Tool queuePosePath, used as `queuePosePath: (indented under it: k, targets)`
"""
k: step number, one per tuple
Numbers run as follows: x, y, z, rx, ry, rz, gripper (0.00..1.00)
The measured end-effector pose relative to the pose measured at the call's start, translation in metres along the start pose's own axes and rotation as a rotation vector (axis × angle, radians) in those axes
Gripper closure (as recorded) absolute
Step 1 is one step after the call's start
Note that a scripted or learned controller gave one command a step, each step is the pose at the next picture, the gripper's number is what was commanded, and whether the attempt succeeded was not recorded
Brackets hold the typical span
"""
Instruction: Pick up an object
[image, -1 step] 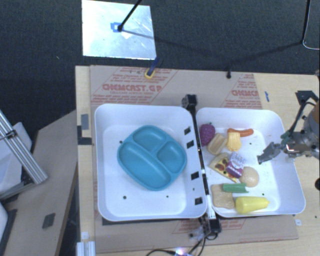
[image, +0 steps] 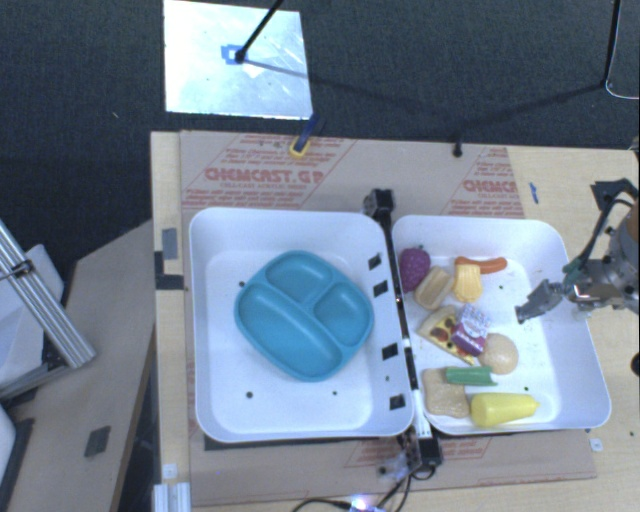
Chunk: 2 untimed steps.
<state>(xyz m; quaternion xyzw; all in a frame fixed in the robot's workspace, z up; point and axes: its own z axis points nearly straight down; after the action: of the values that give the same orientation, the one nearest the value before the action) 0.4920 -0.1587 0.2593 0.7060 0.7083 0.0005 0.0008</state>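
White plastic bins sit side by side on a bench, seen from above. Taking the right bin (image: 575, 345) as the landmark: a blue tray (image: 303, 315) with three compartments lies in the left bin (image: 215, 250) beside it. Toy food crowds the right bin's left half, near the divider: a purple fruit (image: 414, 266) at the top, an orange carrot (image: 482, 265) just right of it, tan and yellow pieces below, a pizza slice (image: 452, 335) at mid-height, a pale round bun (image: 499, 354) touching its right side, then a green piece (image: 468, 376), a tan slab (image: 446, 393) and a yellow corn cob (image: 503, 408) at the bottom. The gripper (image: 531, 304) hangs over the bin's right half, apart from the food, nothing between its fingers; whether they are open or closed cannot be told.
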Motion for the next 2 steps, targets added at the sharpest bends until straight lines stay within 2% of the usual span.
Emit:
queuePosePath:
  k: [2]
  targets:
    - [0.009,0.001,0.085,0.003,0.002,0.002,0.0]
